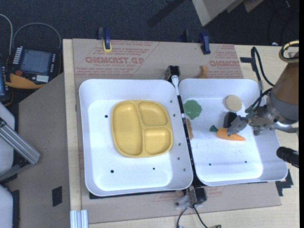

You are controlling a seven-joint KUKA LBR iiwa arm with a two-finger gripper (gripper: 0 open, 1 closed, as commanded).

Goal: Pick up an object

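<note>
Cardboard-covered counter (142,201) bore both bins. Right bin (228,172) held a toy carrot (230,135), likely light, stiff and smooth, best pinched across its thick middle; the claw (236,125) touched it, grip indiscernible.

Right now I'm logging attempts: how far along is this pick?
Done: the gripper has reached the right bin, at the orange carrot. In hand: nothing visibly lifted; the carrot lies on the bin floor. Left: grasp and lift. The green piece and beige disc lie untouched.
</note>
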